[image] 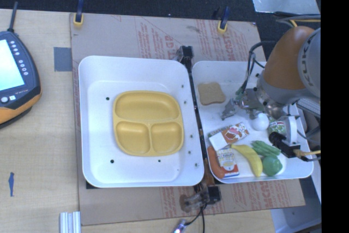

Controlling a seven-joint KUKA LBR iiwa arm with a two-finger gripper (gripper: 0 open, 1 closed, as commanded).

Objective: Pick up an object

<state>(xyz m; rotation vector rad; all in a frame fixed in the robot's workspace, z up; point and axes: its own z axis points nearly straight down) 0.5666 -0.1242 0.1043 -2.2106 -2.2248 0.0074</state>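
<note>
Right bin (pixel 305 173), near edge: red packet (pixel 227 162), banana (pixel 248 156), green pepper (pixel 271 165) and green pod (pixel 265 148) bunched together. Just behind them a white card with red print (pixel 231 133). A white egg-like ball (pixel 260 121) sits beside the gripper (pixel 238 106), which hangs low over the bin middle; can't tell if anything is between its tips or how wide it stands. Toast slice (pixel 211 93) lies farther back, apart from the gripper. Left bin (pixel 90 117) holds a yellow divided plate (pixel 148 121). Tablet controller (pixel 15 76) at far left on the bench.
</note>
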